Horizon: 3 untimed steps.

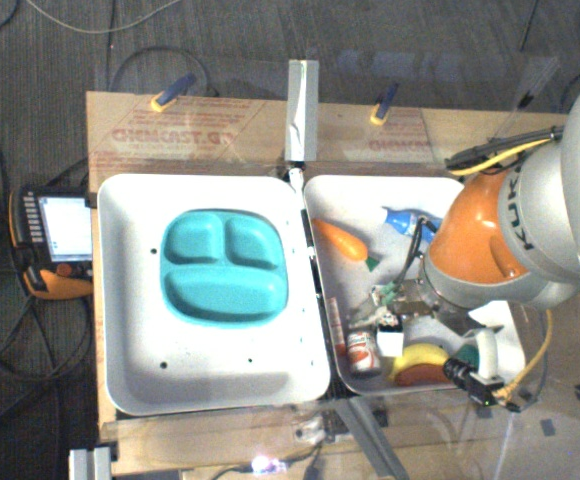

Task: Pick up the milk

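The arm (485, 238) is reaching in from the right, its orange band hanging over the right bin (370, 190), 1 of 2 white bins sitting side by side on the worktop (170, 133).

Taking the carrot (340, 240) as our mark, it is lying slantwise in that bin's upper left part. Just right of the carrot and a little toward the top of the view, a blue-and-white carton is poking out from under the arm. That is looking like the milk (402, 220), though it is partly hidden.

The end effector (390, 310) is hanging below and to the right of the carrot, low over the clutter and well apart from the milk. Is it apart or together? I cannot tell; wires and small parts are muddling the view there.

Straight below the carrot, near the bin's bottom wall, a red can (360, 349) is lying, with a small white block (390, 344) just beside it and a yellow-and-red item (420, 366) a little further right.

Well left of the carrot, the left bin (110, 268) is holding a teal divided plate (225, 268). Far left of the carrot, off the worktop, a handheld screen unit (55, 230) is glowing.
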{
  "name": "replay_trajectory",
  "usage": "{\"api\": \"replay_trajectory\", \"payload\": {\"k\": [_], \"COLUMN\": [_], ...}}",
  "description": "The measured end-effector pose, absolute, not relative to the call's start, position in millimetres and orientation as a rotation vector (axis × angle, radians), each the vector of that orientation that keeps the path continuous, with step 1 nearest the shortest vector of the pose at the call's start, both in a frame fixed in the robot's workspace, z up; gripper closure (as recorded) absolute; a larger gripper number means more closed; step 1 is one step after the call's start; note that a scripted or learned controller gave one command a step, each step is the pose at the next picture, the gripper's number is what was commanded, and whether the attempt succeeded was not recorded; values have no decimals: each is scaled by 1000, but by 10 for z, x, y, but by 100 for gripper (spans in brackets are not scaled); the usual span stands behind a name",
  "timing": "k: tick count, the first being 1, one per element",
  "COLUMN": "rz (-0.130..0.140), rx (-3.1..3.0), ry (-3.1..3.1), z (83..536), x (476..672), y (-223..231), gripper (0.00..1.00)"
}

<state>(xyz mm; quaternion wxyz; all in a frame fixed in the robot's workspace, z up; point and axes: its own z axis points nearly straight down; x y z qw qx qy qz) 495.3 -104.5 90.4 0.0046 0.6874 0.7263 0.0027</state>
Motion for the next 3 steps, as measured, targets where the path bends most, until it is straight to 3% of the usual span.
{"api": "replay_trajectory", "payload": {"k": [1, 2, 3], "rz": [9, 7, -7], "rx": [2296, 2299, 2204], "ry": [2136, 2137, 2236], "z": [929, 1016, 1875], "x": [4896, 4892, 6092], "y": [-1044, -1044, -831], "gripper": [0, 100, 100]}}
